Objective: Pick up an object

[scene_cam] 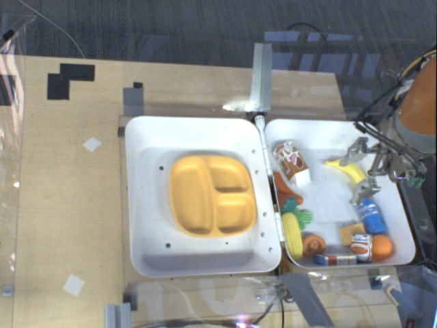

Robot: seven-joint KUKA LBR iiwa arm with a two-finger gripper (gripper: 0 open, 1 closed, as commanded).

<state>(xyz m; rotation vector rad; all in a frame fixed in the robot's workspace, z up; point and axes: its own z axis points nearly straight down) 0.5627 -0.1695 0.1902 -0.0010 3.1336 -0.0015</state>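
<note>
Located the gripper (362, 171) above the right bin (321, 130), toward that bin's right side, at the end of the grey arm (418, 115) reaching in from the right edge of the view. Found the jaws released and spread apart, one fingertip toward the far side of the bin and the other toward the near side, with nothing grasped between them. Noted the banana (345, 170) lying on the bin floor just left of the gripper, and the blue bottle (373, 218) lying just below the near fingertip; could not tell whether either touched the fingers. Recorded the remaining candidates in the same bin: a brown and white carton (291, 162) near the left wall, an orange carrot (283, 191) below it, a yellow corn cob (292, 231) against the left wall with a green leafy piece (303, 215) beside it, a small tan wedge (349, 232), a small can (361, 247) next to an orange fruit (383, 248) in the near right corner, and a slim marker-like item (336, 259) along the near wall. Found the left bin (149, 183) just beside the right one, holding a yellow divided tray (212, 195) flat at its centre, well apart from the gripper. Observed both bins resting on the wooden bench (68, 217), with black tape marks (68, 79) near its far left corner
</note>
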